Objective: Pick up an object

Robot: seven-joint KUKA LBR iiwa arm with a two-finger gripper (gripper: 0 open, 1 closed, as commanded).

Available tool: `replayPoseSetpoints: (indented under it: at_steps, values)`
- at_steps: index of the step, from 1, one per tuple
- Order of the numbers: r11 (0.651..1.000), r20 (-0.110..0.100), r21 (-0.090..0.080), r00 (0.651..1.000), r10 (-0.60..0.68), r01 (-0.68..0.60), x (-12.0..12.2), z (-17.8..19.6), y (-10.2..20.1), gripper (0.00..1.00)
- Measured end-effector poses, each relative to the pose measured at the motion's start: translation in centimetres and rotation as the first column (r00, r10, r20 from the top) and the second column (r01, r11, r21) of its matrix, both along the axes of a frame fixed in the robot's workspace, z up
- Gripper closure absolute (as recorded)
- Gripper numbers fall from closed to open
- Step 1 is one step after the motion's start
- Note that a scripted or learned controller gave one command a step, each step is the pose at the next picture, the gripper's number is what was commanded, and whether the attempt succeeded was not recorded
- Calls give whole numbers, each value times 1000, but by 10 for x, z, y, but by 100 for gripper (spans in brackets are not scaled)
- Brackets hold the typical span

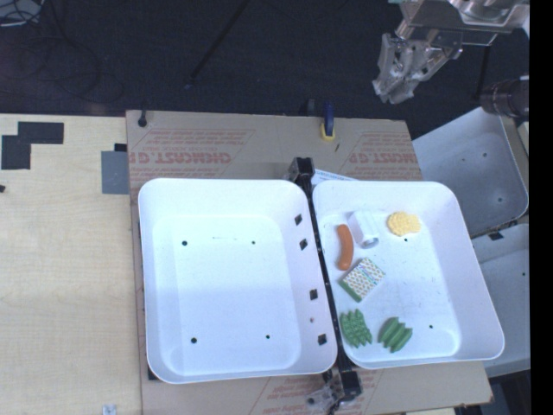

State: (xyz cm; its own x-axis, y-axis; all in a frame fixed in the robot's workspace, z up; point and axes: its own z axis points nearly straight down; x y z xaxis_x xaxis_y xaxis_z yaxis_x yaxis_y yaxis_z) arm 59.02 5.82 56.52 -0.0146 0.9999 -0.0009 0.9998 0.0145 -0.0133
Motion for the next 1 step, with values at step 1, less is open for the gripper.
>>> replayPoseSetpoints:
  at_steps: [1]
  values:
    - [1000, -3, 0, 1000, 5, -5, 0, 9, 1, 100]
